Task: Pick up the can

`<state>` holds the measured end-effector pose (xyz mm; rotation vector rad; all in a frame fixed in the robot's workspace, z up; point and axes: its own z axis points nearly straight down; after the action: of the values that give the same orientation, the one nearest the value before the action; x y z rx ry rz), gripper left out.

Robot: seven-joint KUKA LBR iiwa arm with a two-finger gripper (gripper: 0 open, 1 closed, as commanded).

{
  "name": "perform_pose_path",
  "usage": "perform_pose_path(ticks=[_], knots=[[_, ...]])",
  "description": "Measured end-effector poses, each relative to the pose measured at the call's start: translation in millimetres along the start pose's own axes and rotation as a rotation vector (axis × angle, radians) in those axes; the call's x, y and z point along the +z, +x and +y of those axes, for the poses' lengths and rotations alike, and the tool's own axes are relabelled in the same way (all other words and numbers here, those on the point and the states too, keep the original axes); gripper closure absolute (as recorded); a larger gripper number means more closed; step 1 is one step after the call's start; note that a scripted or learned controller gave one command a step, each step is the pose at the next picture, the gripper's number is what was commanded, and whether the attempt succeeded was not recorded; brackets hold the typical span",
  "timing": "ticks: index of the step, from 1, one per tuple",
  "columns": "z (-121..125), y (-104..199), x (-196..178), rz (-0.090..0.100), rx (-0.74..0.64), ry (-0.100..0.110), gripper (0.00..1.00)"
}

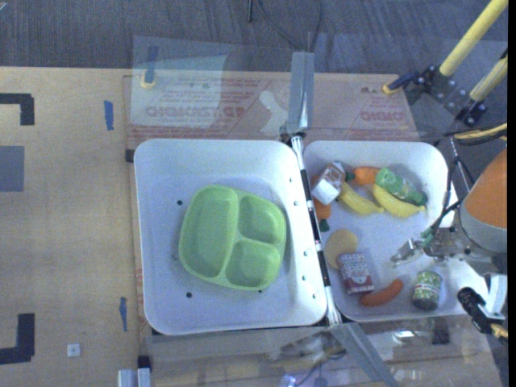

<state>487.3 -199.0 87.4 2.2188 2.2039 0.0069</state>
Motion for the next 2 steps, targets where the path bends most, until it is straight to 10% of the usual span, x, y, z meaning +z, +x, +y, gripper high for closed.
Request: perform_pose_path(ticks=[1, 2], knots=[[-5.1, -15.1, 0.1, 0.006, -0.295, 0.006, 0.00], [-3.3, -18.6, -8.2, -0.001, -0.292, 0.002, 1.00]])
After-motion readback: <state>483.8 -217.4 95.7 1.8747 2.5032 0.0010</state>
